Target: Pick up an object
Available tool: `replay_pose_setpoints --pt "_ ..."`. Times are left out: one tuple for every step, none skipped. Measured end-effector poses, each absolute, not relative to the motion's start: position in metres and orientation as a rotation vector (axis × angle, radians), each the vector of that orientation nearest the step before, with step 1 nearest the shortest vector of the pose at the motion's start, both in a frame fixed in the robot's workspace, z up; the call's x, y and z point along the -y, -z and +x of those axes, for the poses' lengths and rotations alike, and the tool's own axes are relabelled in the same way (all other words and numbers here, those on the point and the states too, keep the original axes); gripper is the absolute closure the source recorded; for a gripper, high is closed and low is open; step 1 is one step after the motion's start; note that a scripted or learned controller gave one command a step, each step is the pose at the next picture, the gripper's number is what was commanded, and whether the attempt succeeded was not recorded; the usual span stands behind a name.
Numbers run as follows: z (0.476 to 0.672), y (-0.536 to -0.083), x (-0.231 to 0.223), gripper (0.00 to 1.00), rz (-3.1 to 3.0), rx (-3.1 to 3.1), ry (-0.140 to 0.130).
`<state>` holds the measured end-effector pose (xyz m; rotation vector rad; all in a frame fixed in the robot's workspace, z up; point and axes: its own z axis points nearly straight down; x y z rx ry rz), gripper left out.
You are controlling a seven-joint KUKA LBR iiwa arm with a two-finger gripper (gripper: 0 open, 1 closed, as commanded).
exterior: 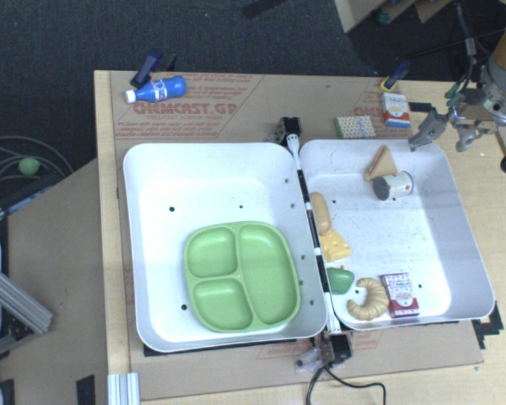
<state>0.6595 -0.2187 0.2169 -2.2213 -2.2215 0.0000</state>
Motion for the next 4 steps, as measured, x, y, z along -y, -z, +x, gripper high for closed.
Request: replay_pose_setpoints --pt "0.666 -0.096 0.216 0.00 -2.211 2.219 0.002" --pt "0.665 -0.087 0.132 0.00 -2.211 2.217 -0.012" --pt "0.623 -0.085 0.136 0.00 -2.221 2.220 -0.002" --pt "0.624 -0.096 0.136 1.00 -2.223 2.223 0.003"
